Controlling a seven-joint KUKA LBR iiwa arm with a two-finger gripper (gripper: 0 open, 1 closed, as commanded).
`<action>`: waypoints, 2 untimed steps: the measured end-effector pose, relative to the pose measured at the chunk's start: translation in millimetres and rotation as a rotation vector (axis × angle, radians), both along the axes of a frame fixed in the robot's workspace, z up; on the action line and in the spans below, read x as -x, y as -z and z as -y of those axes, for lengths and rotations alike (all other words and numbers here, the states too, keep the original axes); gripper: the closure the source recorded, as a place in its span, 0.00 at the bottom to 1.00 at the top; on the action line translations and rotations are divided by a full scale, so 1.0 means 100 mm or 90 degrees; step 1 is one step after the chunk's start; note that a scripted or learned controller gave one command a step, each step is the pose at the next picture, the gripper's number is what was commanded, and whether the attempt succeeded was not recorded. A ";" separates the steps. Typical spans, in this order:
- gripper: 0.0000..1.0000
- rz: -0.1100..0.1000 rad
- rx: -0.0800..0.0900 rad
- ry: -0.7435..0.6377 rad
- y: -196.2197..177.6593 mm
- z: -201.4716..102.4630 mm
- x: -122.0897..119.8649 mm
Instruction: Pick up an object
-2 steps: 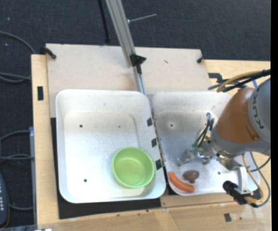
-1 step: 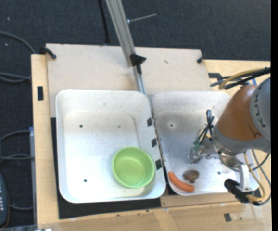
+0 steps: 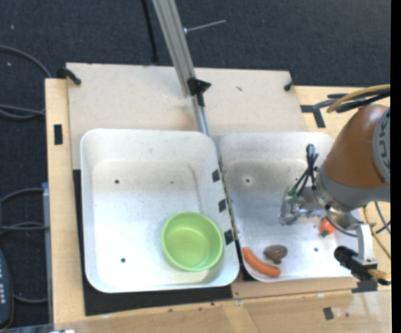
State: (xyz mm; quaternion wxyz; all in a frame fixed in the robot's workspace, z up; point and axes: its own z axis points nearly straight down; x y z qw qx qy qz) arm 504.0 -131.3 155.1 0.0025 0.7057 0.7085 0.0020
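Observation:
An orange sausage-shaped thing (image 3: 261,263) lies at the front left corner of the right bin (image 3: 256,158). Just behind it sits a small brown lump (image 3: 276,253). A green bowl (image 3: 192,241) stands upright near the front right corner of the left bin (image 3: 117,151). My gripper (image 3: 290,212) hangs low over the right half of the right bin, behind and to the right of the brown lump, apart from it. A small orange-red bit (image 3: 326,227) shows right beside the wrist.
A slanted aluminium pole (image 3: 180,47) rises from the back of the bench between the two bins. Cables lie on the dark floor at the left. The bench's wooden front edge (image 3: 186,311) runs below the bins.

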 end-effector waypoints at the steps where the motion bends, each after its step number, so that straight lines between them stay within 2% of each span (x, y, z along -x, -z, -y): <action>1: 1.00 0.000 0.000 0.000 -0.45 -0.04 -0.05; 2: 1.00 0.000 0.001 0.000 -0.93 0.05 -0.11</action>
